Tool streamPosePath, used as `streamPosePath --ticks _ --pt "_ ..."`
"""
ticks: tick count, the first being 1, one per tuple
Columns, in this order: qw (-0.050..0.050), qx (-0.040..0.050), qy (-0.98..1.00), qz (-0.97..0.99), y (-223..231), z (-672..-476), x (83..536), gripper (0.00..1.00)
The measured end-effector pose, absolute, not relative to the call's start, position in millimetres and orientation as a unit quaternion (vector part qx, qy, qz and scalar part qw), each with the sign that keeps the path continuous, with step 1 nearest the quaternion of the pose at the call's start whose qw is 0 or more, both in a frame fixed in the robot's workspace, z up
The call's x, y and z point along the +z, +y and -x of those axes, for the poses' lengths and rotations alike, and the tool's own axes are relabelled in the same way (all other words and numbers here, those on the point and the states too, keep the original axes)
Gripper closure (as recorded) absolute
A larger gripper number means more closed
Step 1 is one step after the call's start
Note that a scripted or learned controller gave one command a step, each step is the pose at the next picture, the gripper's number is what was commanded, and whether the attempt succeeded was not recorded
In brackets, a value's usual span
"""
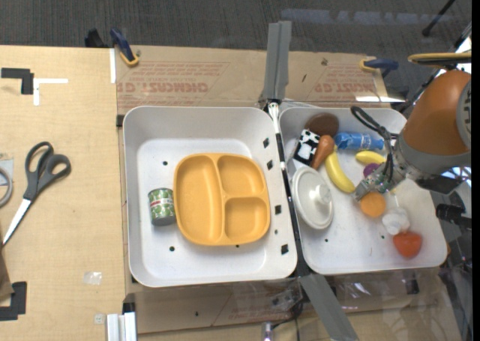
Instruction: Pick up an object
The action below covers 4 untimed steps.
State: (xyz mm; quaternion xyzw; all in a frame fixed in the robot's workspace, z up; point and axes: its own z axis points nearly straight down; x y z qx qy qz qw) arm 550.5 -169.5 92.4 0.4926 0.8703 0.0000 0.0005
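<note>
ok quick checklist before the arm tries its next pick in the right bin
1. Hand over right bin: ok, low among the fruit.
2. Target clear: not ok, orange, banana and a purple item crowd the hand.
3. Hand state: cannot tell, wrist hides it.
4. Anything held: cannot tell.
5. White lid out of the way: ok, it lies left of the banana.
6. Left bin items undisturbed: ok, yellow divided plate and small can lie flat.

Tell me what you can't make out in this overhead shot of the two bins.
- Gripper: the wrist above hides its fingers, so open or shut is unclear.
- Purple object: partly hidden behind the gripper, too small to identify.
- Small can: label too small to read.
- Arm: cut off by the right edge.
</note>
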Motion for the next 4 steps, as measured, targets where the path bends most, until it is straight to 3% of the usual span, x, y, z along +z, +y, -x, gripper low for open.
streamPosePath --ticks 1,2,3,4 --pt "0.001 -0.0003 0.861 -0.509 -124 -550.2 217 1.0" --pt "0.001 -0.0008 0.818 -0.575 -70 -598.8 245 1.0" --pt "0.001 -0.0011 0.776 -0.631 -66 -612.8 276 1.0" --pt "0.0 -0.0012 0.775 -0.631 -66 -612.8 275 0.0"
